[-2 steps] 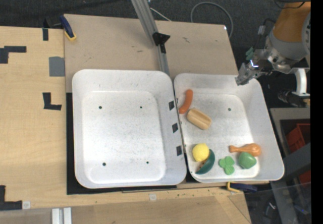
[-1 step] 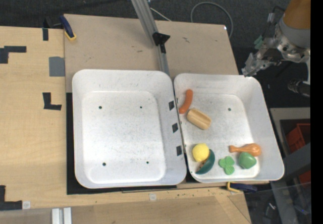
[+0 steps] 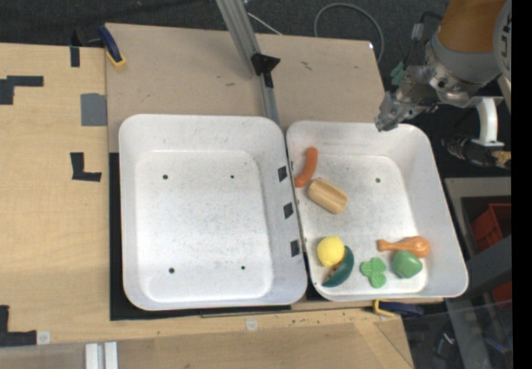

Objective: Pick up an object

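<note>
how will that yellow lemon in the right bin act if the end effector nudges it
The lemon looks rounded, so it would probably roll rather than slide. It lies against the dark green piece, which may block it on that side. It looks like smooth toy food, likely light and possibly slippery.

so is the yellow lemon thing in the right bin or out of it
In. The yellow lemon lies inside the right bin, near its front left corner, touching a dark green piece.
</note>
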Action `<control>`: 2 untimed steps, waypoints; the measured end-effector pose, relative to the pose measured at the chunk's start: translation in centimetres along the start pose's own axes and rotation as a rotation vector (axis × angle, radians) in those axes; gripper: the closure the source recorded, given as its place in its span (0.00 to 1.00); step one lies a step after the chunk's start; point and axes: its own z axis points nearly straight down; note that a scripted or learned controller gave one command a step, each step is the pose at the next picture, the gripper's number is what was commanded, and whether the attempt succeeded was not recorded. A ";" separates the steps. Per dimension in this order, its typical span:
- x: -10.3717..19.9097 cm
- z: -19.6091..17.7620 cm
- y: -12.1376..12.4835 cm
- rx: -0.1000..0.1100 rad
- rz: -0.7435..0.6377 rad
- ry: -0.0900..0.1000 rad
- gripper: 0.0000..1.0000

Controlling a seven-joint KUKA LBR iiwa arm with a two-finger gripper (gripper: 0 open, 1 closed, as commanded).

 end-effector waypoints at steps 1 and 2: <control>5.2 1.8 -0.5 0.004 0.000 0.000 1.00; 10.0 1.7 -1.0 0.003 0.000 0.000 1.00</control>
